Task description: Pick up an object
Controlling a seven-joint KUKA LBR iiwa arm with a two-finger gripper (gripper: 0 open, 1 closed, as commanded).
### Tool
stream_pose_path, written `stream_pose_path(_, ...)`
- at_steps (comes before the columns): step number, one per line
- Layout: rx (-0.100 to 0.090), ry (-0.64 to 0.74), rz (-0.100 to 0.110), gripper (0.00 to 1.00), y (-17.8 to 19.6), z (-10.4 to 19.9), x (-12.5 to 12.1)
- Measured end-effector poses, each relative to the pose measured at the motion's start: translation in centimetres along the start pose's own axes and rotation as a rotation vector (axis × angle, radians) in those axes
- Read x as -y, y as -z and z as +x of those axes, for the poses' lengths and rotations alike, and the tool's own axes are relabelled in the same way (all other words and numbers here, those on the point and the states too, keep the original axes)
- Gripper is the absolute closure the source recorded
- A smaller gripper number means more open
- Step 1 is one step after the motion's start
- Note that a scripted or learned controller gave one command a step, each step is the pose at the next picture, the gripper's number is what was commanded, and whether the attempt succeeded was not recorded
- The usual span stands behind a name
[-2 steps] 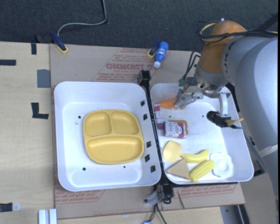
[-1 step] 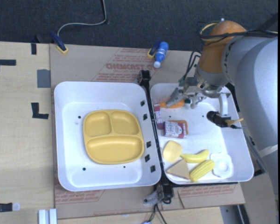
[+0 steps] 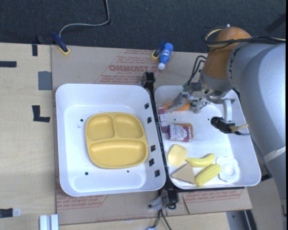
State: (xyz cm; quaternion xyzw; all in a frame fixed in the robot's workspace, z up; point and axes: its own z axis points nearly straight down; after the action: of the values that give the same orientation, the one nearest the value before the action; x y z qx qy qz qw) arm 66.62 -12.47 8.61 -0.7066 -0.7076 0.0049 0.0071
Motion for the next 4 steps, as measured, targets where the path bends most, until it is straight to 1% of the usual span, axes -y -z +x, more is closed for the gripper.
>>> stream_pose_path(1, 0.002, 0.0, 0.013, 1.0, 0.7, -0.1, 0.3)
stream_pose_path(2, 0.002, 0.001, 0.003, 0.0, 0.9, 0.0, 0.1)
stream_pose_path(3, 0.001, 0.002, 0.014, 1.0, 1.7, 0.0, 0.3)
stream_pose_path(4, 0.002, 0.002, 0.01, 0.0, 1.8, 0.0, 0.2)
